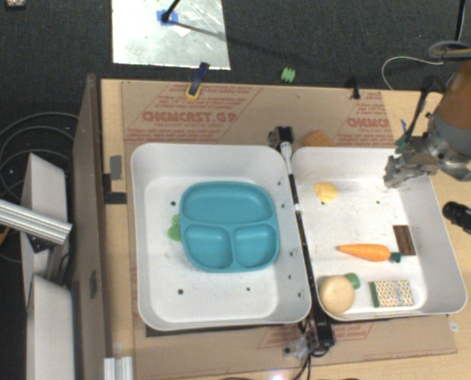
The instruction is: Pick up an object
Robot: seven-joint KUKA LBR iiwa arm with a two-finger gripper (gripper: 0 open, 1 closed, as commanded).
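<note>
The fingers cannot be read as open or closed; they are a small grey blur at the tip of the gripper [396,170], which hangs over the upper right corner of the right bin [425,204], close to its far rim and right wall. Nothing shows between them. Below the gripper the bin floor is bare down to the carrot [364,252], which lies crosswise near the bin's middle, its green end touching or just beside a brown block [404,240]. A yellow piece [325,191] sits left of the gripper, near the divider. A round cream ball [337,294] and a patterned card [392,293] lie along the near rim. The left bin [152,212] holds a teal tray [228,226] with 3 compartments; a green scrap [174,229] peeks from under its left edge, mostly hidden.
</note>
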